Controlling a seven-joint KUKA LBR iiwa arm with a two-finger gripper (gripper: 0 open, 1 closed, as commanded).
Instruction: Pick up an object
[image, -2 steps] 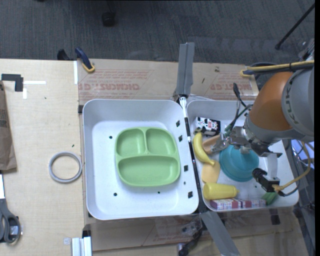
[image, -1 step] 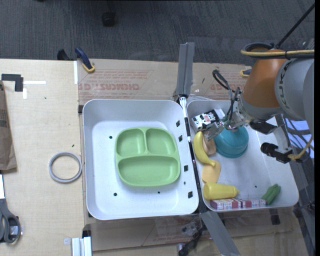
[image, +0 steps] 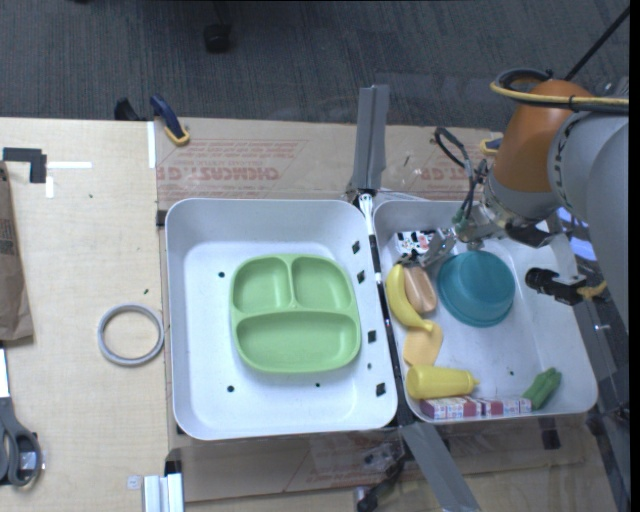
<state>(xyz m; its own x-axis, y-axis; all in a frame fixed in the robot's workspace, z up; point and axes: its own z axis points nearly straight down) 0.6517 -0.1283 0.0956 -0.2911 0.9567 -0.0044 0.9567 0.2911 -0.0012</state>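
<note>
My gripper (image: 441, 246) hangs low over the back left part of the right bin (image: 560, 345), at the end of the grey arm with the orange band (image: 530, 140). It sits just right of a small black-and-white item (image: 411, 241) and just above the teal bowl (image: 477, 287). A yellow banana (image: 399, 296) and a tan hot-dog-like piece (image: 421, 288) lie directly below the gripper. Its tip blends into the clutter, and I see nothing clearly held.
The right bin also holds a tan chunk (image: 423, 347), a yellow bottle (image: 440, 381), a pink-and-white box (image: 470, 407) and a green vegetable (image: 541, 387). A green divided plate (image: 295, 312) lies in the left bin (image: 190, 330). A grey ring (image: 131, 333) rests on the bench.
</note>
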